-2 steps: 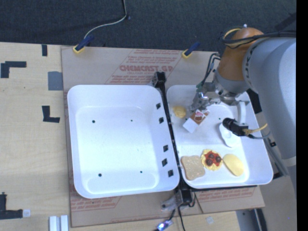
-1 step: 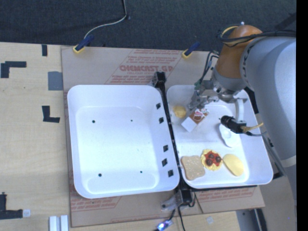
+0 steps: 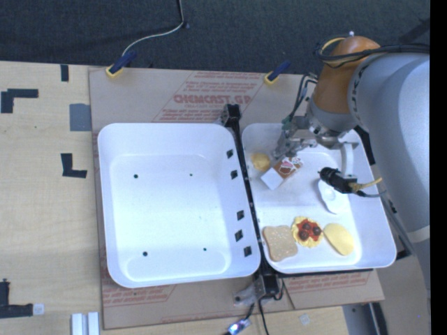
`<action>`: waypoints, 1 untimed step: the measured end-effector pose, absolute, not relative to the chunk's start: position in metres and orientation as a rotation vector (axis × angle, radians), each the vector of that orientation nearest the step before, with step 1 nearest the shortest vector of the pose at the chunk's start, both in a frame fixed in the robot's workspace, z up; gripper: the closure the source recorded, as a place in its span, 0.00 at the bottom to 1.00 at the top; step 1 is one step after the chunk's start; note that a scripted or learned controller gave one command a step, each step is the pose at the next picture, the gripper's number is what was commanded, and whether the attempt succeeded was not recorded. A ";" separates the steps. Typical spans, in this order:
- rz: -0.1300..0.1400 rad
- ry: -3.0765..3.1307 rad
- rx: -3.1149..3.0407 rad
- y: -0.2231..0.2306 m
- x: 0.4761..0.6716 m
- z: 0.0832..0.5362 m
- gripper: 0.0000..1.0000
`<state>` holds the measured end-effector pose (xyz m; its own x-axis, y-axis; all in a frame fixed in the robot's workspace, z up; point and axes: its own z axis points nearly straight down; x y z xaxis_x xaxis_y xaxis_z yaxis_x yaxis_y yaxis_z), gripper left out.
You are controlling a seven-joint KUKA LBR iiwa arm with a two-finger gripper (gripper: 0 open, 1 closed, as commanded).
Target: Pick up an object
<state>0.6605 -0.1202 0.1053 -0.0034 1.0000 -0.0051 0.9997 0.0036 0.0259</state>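
Robot lab, white bins (image 3: 167, 135) on cardboard-topped bench (image 3: 202, 96), clamps (image 3: 120, 63)

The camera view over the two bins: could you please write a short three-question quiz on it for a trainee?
1. Fill in: the red-topped piece lies between the bread slice and a ____ rounded piece.
2. True or false: the bread slice lies in the view's left bin.
3. Multiple choice: the hand is nearest to A) the bread slice, B) the small red-and-white carton, C) the red-topped piece.
Key: 1 yellow; 2 false; 3 B.
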 end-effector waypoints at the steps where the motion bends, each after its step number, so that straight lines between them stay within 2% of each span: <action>1: 0.022 2.209 2.203 -0.120 0.660 0.105 1.00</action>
<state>0.6604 -0.1205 0.1052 -0.0029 1.0000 -0.0053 0.9997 0.0031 0.0253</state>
